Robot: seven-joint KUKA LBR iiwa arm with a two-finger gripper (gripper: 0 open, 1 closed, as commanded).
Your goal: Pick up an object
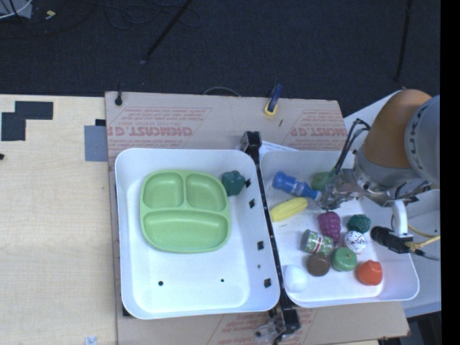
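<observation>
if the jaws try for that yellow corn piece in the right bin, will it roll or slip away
The yellow corn looks rounded and elongated, so it would probably roll sideways if nudged. Its surface seems smooth, likely plastic, so it may slip. It lies close to the blue bottle, which might get bumped.

My robotics lab: two white bins (188, 297) on taped cardboard (215, 124), cables (108, 6) trailing over dark carpet.

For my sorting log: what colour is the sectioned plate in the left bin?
Light green sectioned plate, camera view.
</observation>
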